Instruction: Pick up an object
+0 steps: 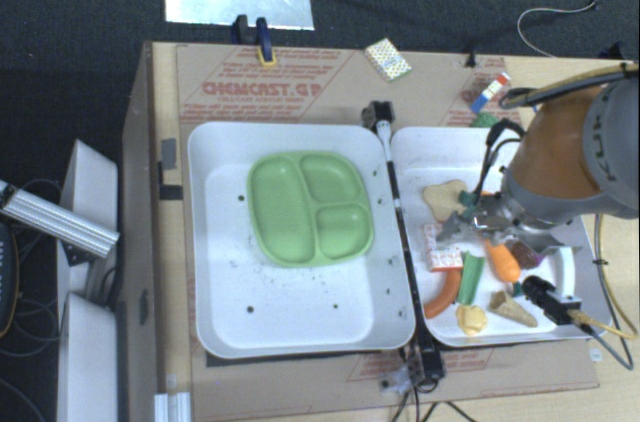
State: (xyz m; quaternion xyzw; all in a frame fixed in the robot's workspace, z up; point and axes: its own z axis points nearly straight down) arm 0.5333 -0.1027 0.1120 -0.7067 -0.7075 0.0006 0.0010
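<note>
The right bin [430,142] holds several toy foods. A beige piece [443,197] lies near its middle, with a red-and-white packet [443,256] below it. Further down are a green stick [470,276], an orange carrot [503,261] and an orange-red sausage [440,296]. A yellow lump [472,318] and a tan wedge [513,309] lie at the front. My gripper [466,216] hangs low over the bin, just right of the beige piece and above the packet. The grey and orange arm [560,155] covers the bin's right part.
The left bin [225,300] bears a green divided plate [310,208]. On the bench behind the bins lie a checkered box [387,59] and a red, white and blue item [489,93]. A blue clamp [264,41] sits at the back edge.
</note>
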